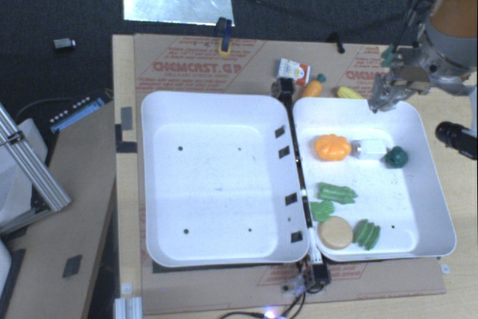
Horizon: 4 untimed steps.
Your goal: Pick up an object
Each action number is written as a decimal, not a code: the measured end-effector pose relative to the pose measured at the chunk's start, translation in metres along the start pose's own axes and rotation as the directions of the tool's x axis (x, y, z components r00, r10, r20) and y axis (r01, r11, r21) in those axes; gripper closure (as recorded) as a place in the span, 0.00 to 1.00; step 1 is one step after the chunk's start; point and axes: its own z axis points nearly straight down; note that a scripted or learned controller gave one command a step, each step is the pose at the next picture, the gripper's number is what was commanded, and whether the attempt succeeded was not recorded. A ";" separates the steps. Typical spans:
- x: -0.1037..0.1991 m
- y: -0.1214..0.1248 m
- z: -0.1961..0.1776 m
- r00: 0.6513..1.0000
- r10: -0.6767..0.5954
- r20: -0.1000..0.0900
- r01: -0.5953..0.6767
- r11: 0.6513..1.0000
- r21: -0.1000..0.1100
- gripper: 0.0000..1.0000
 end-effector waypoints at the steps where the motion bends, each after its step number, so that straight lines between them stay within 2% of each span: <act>1: 0.008 -0.083 0.015 1.000 -0.009 -0.006 0.009 1.000 0.006 1.00; 2: 0.055 0.013 -0.051 1.000 -0.017 -0.005 0.017 1.000 -0.008 1.00; 3: 0.060 0.070 -0.091 1.000 -0.013 -0.004 0.013 1.000 -0.004 1.00; 4: -0.004 0.103 -0.152 1.000 -0.006 -0.001 0.006 1.000 -0.006 1.00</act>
